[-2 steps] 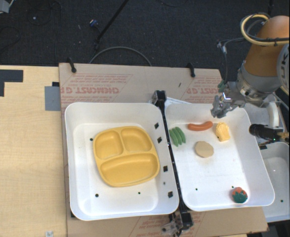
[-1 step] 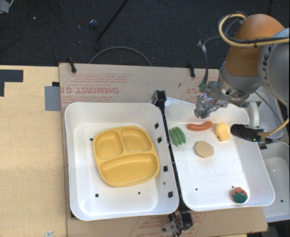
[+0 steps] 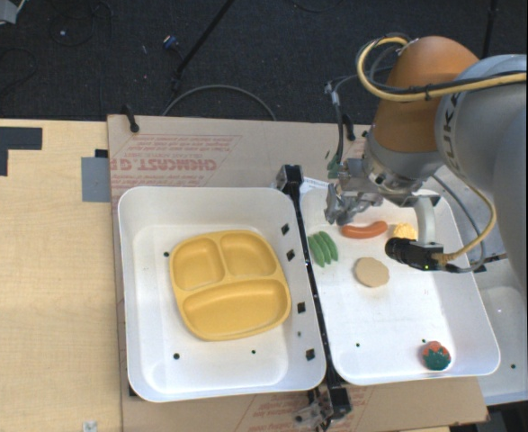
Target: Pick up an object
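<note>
My gripper (image 3: 343, 211) hangs low over the back left part of the right bin (image 3: 466, 327). Just to its right lies an orange-red sausage (image 3: 363, 230). A green pea pod piece (image 3: 323, 247) lies below the gripper, near the divider between the bins. A tan round cookie (image 3: 371, 272) sits in the middle of the bin. A small yellow piece (image 3: 405, 231) is partly hidden behind a black fitting on the arm. A red and green strawberry (image 3: 435, 355) rests in the front right corner. Nothing shows held by the gripper.
The left bin (image 3: 142, 331) holds a yellow sectioned tray (image 3: 228, 283). The grey and orange arm (image 3: 425, 88) with its looping cables covers the back right of the right bin. A black divider rail (image 3: 301, 268) runs between the bins.
</note>
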`<state>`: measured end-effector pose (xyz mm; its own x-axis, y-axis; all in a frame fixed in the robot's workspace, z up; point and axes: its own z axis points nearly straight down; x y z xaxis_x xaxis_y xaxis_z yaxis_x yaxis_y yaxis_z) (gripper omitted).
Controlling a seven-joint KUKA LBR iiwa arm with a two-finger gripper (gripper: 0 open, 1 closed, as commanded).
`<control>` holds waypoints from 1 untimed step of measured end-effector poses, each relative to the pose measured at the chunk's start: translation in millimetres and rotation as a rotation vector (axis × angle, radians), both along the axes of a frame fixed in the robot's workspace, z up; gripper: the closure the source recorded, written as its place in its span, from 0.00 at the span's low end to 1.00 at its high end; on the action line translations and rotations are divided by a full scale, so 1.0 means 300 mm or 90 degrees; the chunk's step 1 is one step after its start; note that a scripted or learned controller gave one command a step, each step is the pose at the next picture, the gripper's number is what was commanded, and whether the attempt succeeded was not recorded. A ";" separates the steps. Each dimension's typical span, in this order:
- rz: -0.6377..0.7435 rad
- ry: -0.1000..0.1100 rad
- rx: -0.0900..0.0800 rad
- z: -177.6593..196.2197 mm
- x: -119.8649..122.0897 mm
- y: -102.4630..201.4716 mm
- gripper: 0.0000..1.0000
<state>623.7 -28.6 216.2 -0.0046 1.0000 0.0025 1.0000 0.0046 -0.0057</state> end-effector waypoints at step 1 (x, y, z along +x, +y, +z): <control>0.001 0.000 0.000 0.026 -0.059 0.198 1.00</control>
